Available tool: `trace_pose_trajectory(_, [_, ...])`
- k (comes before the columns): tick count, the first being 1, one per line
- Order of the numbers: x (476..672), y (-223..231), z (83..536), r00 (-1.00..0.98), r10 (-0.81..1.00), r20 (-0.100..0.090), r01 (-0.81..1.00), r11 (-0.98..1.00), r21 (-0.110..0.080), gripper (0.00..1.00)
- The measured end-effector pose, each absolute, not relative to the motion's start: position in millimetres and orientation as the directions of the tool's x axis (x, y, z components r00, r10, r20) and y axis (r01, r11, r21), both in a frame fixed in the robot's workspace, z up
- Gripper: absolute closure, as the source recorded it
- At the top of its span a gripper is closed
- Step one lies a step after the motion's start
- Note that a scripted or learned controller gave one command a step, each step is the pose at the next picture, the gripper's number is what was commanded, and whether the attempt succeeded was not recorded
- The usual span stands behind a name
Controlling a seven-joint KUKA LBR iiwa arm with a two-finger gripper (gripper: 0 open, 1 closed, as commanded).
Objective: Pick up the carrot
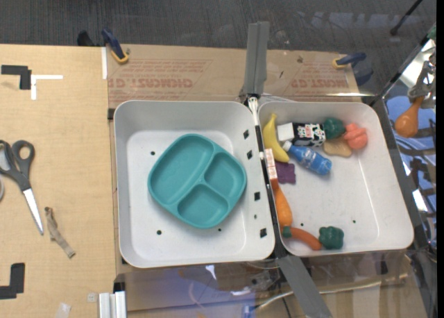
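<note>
Orange tapered toy carrot (281, 207) lying in right shallow white plastic bin (368, 202).
Close along the left wall, near green toy broccoli (331, 237).

The gripper (422, 82) is seen at the far right edge, just outside the upper right corner of the right bin (368, 198). The carrot (281, 205) is found well apart from it, down and to the view's left, laid along that bin's far wall, with a banana (270, 140) and a blue bottle (310, 159) lying between. A teal divided plate (198, 181) is held in the left bin (132, 191), farther from the gripper still
</note>
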State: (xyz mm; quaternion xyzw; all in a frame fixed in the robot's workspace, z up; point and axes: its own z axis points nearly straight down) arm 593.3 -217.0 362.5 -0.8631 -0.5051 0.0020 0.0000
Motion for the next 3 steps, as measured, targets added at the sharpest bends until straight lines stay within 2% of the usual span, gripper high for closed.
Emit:
trace_pose_trajectory(1, [574.4,-214.5,284.0,0.133,0.991,-0.001,0.991,-0.133,-0.004,1.00])
trace_pose_trajectory(2, [500.0,-177.9,196.5,0.305,0.952,-0.001,0.952,-0.305,-0.005,1.00])
trace_pose_trajectory(3, [478.2,-199.0,279.4,0.243,0.970,-0.002,0.970,-0.243,-0.002,1.00])
